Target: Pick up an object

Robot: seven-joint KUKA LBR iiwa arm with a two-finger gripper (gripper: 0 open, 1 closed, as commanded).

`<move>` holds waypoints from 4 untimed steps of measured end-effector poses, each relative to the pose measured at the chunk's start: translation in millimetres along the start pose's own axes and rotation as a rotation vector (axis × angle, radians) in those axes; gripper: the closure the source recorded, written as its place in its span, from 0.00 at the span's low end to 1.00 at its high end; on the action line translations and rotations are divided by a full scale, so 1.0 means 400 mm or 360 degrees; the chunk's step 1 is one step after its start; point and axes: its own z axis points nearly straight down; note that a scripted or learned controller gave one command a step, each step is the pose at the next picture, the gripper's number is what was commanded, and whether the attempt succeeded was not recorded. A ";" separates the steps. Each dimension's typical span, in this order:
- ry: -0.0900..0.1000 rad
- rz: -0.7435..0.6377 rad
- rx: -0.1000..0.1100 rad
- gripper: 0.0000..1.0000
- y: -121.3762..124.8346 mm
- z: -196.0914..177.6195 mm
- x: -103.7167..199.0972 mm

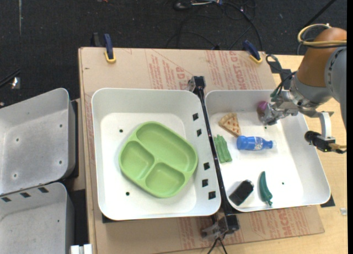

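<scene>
A small purple object [263, 106] lies near the far edge of the right bin [309, 176], and the gripper [270, 116] sits right beside it, touching or nearly so; whether the fingers are apart or together cannot be told from this angle. Just nearer the camera in the same bin lie a blue bottle [253, 144] on its side, a tan waffle-patterned wedge [230, 123] and a green pod-shaped piece [222, 149] along the divider. Toward the near edge lie a black block [241, 192] and a dark green curved piece [265, 188]. The left bin [110, 104] holds a light green divided plate [158, 159]. Both bins rest on the bench [149, 65].
</scene>
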 end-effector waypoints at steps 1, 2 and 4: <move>0.0000 0.0009 -0.0003 1.00 -0.014 -0.113 -0.002; -0.0001 0.0009 -0.0006 1.00 -0.033 -0.261 -0.002; 0.0006 -0.0003 0.0007 1.00 -0.078 -0.325 0.132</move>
